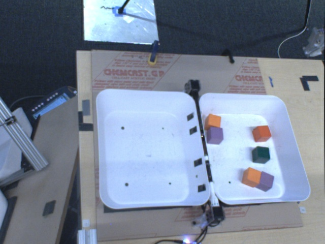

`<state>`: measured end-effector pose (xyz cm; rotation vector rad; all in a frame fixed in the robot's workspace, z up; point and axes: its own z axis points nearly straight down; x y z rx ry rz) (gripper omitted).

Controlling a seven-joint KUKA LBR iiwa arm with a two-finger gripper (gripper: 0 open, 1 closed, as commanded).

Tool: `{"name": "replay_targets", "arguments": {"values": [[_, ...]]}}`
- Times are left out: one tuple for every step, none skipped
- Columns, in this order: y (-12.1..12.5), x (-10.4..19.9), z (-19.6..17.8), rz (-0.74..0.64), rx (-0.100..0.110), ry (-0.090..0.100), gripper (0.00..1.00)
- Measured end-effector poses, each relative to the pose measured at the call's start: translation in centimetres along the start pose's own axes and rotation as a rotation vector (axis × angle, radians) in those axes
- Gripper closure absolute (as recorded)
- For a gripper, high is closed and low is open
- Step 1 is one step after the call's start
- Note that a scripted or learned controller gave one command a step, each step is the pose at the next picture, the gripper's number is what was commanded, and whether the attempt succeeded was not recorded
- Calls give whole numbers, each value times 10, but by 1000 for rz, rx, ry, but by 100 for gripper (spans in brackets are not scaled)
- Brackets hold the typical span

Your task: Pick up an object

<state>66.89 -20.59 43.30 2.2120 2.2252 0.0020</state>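
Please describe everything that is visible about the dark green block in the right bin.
The dark green block is a small cube with a matte look; its material cannot be told. It sits flat on the floor of the right bin, toward that bin's right side. It stands alone and touches no other block: an orange block lies above it in the view, and an orange and purple pair lies below it.

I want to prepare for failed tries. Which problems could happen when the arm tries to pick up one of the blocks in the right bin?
1. Two pairs touch: an orange block against a purple block, and another orange block against a second purple block. The tool might pinch both or push one aside.
2. The first pair lies near the right bin's inner wall, which may block a clean approach.
The red-orange block and green block stand apart, probably safer.
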Motion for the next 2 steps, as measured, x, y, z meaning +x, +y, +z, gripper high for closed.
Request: {"name": "replay_targets", "arguments": {"values": [[0, 0, 3, 0, 0, 0, 100], [0, 2, 5, 1, 0, 0, 100]]}}
